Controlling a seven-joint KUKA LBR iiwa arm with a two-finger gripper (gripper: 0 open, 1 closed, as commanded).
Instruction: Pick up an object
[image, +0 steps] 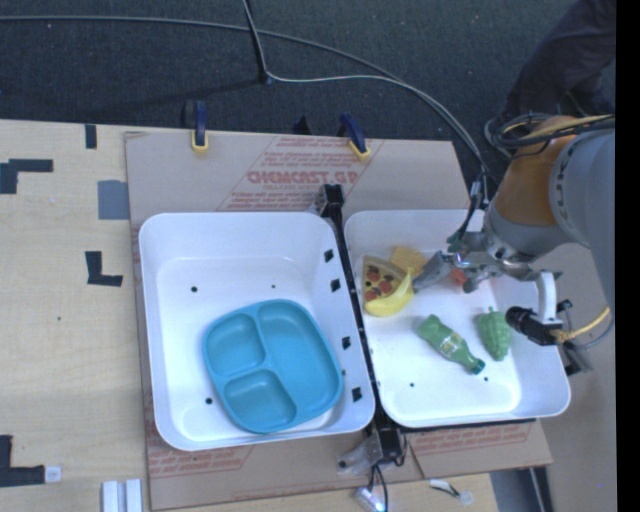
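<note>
Reaching in from the right, the arm (560, 195) sits over the right bin (540, 400), wrist low above the far-middle of it. The left bin (165, 300) holds just a blue divided plate (272, 364), so every pick candidate is in the right bin.

Gripper (432, 274) points left toward the pile at the bin's far-left corner. I can't tell whether it's spread or closed; nothing visibly sits in it.

Candidates, biggest first:
- green bottle (450, 345), lying flat, mid-bin, slanted, cap toward the near right. Free floor on all sides.
- green leafy toy (493, 334), just right of the bottle, close to the arm's own cabling.
- banana (392, 298), curled against a small card with red dots (376, 277), a yellow block (406, 259) just beyond. These three crowd together, near the divider between the bins.

Judgement: the tool is nearest the banana cluster, so that's likely the target. To do it well, come straight down, close across the banana's narrow width, and avoid catching the card under it.

Room: the divider wall is just left of the cluster, so little margin that side. Near half of the bin floor is open. The bottle looks like the cleaner grab if the cluster try slips.
</note>
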